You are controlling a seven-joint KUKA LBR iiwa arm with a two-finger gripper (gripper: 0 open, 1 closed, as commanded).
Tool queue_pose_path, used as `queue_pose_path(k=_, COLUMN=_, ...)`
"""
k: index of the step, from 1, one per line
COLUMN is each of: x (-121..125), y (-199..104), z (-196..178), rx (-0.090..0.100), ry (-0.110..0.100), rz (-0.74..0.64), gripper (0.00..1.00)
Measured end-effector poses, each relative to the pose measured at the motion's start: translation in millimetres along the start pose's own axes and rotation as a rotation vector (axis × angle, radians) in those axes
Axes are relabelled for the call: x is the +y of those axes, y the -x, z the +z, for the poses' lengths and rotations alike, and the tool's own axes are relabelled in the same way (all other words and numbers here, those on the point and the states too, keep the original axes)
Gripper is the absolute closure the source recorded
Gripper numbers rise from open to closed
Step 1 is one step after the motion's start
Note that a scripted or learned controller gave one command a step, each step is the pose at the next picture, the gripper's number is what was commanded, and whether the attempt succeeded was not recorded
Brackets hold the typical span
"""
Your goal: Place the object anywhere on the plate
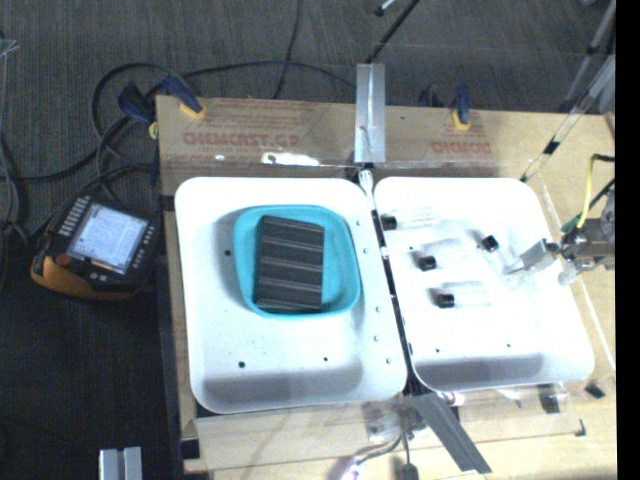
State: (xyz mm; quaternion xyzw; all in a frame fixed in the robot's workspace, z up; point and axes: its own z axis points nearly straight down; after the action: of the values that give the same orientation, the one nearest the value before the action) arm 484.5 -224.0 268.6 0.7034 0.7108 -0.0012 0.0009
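We see a dark ridged block point(290, 263) lying on the blue plate point(343, 268) in the left bin point(205, 308); the gripper point(528, 258) seems over the right bin point(560, 348).

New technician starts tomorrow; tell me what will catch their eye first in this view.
The turquoise plate in the left bin stands out, with a dark ridged block lying on it. In the right bin, several small clear pieces with black caps lie scattered.
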Motion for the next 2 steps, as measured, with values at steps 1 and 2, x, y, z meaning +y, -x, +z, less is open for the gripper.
queue_pose_path(k=1, x=0, y=0, z=0, rx=0.000, ry=0.000, rz=0.000, gripper=0.00)
queue_pose_path(k=2, x=-1, y=-2, z=68, rx=0.004, ry=-0.004, rz=0.275, gripper=0.00)
